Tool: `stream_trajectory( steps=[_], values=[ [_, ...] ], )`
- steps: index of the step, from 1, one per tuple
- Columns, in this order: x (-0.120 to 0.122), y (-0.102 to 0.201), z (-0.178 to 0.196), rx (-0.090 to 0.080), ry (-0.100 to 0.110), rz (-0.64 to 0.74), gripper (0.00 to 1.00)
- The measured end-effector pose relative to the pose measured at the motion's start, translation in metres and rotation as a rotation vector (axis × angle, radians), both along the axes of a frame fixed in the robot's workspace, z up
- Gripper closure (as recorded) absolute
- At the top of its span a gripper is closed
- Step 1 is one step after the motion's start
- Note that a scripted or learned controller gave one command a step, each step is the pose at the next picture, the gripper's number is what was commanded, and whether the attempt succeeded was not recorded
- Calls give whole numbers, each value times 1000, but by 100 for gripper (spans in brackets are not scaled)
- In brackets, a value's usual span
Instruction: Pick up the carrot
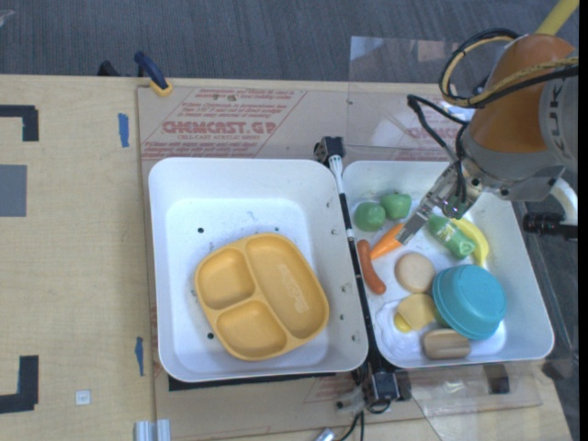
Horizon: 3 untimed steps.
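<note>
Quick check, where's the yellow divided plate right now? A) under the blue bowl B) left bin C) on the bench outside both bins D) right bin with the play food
B: the yellow divided plate lies flat on the floor of the left bin, while the carrot and blue bowl sit in the right bin.

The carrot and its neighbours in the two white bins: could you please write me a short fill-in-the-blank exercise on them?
1. The yellow three-compartment plastic plate lies in the ____ bin as the camera sees it.
2. The slim orange carrot lies along the right bin's ____ wall.
3. The round plastic bowl in the right bin is ____ in colour.
4. The gripper hangs over the ____ bin.

Missing words: left; left; blue; right
</note>
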State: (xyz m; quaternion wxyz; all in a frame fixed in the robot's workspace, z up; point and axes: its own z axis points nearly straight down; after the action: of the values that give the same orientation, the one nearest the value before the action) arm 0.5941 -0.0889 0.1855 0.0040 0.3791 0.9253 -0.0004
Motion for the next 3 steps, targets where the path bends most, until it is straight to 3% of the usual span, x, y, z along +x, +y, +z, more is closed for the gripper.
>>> stream_trajectory(
  steps=[1, 2, 3],
  values=[
    [-3, -6, -76, 1, -14, -79, 0],
    [11, -6, -97, 5, -6, -327, 0],
    [14, -8, -84, -1, -17, -325, 100]
  ],
)
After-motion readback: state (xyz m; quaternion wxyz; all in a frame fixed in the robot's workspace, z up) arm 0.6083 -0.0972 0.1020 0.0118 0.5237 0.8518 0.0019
